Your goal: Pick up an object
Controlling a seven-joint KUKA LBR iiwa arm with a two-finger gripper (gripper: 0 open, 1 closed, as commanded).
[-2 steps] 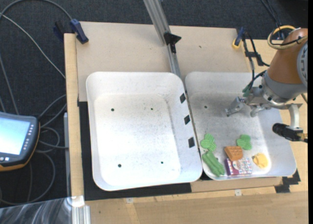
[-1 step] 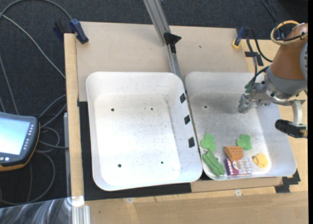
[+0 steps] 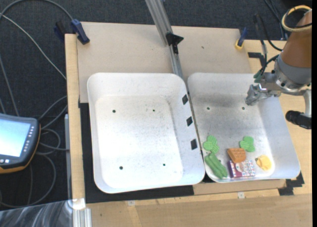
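The 2 white bins lay side by side, the right bin [image 3: 277,137] under the pincer [image 3: 252,94], the left bin [image 3: 99,122] well off to its left. Whether the pincer was released or clenched could not be told. Below it, well apart, a cluster sat at the bin's near edge: a green strip [image 3: 216,165], a purple-and-white packet [image 3: 241,169], 2 green leafy pieces [image 3: 211,144], an orange block [image 3: 237,154] and a yellow piece [image 3: 264,162]. All looked light; the block seemed stiffest, best pinched across its sides. The packet's print was illegible.
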